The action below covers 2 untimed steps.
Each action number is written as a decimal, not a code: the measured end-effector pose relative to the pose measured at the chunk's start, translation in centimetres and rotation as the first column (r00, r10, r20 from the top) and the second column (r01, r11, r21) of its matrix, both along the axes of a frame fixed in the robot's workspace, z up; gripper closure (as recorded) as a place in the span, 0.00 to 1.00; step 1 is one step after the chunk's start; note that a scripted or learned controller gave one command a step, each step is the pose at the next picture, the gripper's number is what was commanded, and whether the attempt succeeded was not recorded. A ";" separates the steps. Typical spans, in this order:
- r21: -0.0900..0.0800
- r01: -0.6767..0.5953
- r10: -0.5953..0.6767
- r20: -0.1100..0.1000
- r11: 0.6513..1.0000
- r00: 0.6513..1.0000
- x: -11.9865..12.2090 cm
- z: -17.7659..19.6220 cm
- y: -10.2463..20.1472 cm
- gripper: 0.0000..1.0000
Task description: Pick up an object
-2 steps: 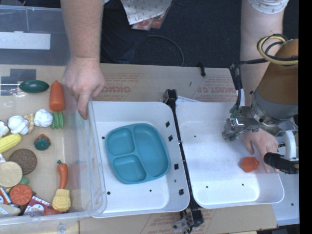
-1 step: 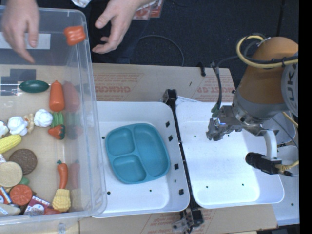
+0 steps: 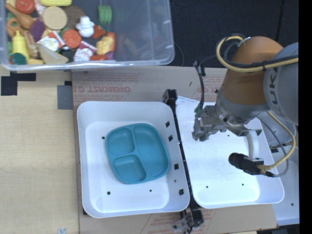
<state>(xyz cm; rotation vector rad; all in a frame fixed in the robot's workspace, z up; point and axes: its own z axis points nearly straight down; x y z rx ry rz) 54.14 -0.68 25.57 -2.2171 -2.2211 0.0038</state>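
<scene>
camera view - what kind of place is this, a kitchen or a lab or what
Most likely a robotics lab bench set up for grasping trials, not a kitchen: a robot arm reaches over two white bins, a clear tub holds toy food, and the bench is taped cardboard.

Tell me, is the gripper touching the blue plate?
Apart. The camera view shows the gripper over the right bin, while the blue plate lies in the left bin, with the bin walls between them.
</scene>
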 end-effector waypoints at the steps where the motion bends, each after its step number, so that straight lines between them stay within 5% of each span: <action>1: 0.000 -0.001 0.001 -0.001 1.000 1.000 -0.5 -2.2 4.8 1.00; 2: 0.000 -0.002 0.002 0.000 1.000 1.000 0.3 -2.9 10.8 1.00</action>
